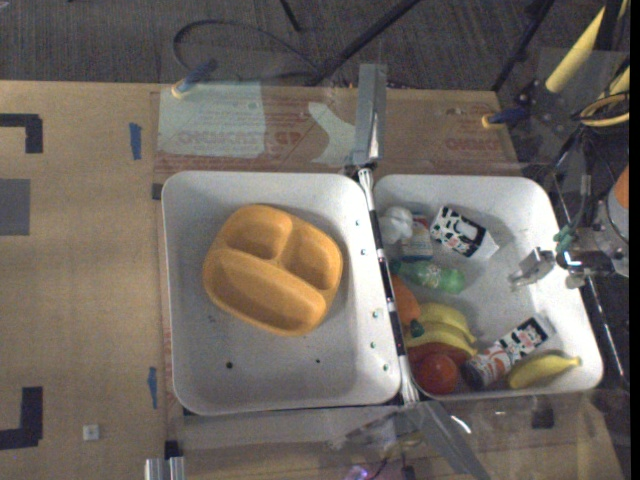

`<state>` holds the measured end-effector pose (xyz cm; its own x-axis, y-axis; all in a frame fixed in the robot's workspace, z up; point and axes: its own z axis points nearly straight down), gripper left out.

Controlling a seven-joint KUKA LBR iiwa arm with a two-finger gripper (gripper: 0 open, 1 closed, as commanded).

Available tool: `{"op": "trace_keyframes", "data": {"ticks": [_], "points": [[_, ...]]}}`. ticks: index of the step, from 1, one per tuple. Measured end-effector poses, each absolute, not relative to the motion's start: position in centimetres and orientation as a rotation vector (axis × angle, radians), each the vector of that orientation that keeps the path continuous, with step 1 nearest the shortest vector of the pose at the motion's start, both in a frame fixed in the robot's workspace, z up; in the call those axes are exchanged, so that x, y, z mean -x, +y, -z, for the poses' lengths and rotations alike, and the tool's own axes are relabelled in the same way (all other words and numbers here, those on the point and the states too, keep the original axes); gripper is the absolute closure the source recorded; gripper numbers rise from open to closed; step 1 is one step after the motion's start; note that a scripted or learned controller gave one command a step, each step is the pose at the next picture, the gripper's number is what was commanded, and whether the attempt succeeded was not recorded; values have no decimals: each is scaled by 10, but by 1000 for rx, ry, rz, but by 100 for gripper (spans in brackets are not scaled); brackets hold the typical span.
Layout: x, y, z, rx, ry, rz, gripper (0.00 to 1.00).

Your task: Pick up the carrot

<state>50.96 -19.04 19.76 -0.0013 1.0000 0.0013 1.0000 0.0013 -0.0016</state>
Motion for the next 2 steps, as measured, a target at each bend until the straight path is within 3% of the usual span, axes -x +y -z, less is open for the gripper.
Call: {"op": "trace_keyframes", "data": {"ticks": [1, 2], "points": [[-495, -154, -86, 2159, -2289, 6, 0], [-529, -213, -121, 1824, -2564, 2, 0]]}}
